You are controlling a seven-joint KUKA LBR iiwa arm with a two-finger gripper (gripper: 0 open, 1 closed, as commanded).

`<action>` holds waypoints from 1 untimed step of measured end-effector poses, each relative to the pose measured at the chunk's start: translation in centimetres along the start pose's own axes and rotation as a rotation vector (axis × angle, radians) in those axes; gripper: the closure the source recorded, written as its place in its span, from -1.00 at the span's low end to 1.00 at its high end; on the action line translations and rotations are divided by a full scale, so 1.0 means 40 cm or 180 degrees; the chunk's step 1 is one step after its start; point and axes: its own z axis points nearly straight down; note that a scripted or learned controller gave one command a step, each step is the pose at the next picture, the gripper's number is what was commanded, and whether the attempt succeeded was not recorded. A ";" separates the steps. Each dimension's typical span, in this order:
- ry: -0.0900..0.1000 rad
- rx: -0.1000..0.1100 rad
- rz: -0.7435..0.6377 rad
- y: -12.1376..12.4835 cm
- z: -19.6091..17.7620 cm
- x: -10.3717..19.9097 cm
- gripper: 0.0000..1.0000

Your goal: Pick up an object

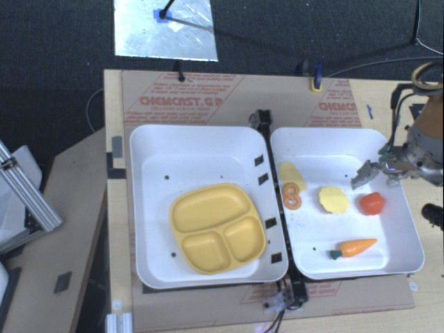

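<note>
The right bin (395, 255) holds several toy foods. A red tomato (372, 203) lies near its right wall, and a yellow round piece (334, 200) sits to the tomato's left. An orange pretzel-shaped ring (292, 197) rests on a pale yellow piece (290, 174) by the bin's left wall. An orange carrot with a green end (354, 248) lies toward the front. My gripper (375, 179) hangs at the bin's right side, just above and behind the tomato. It is open, with nothing between its fingers (361, 175).
The left bin (149, 186) holds a yellow divided tray (218, 226). A black divider with clips (272, 186) runs between the bins. A shiny metal sheet (165, 19) lies on the dark floor behind the bench. Cables trail at the back right.
</note>
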 end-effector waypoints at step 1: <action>-0.0008 -0.0039 -0.0012 0.007 -0.019 0.002 -1.00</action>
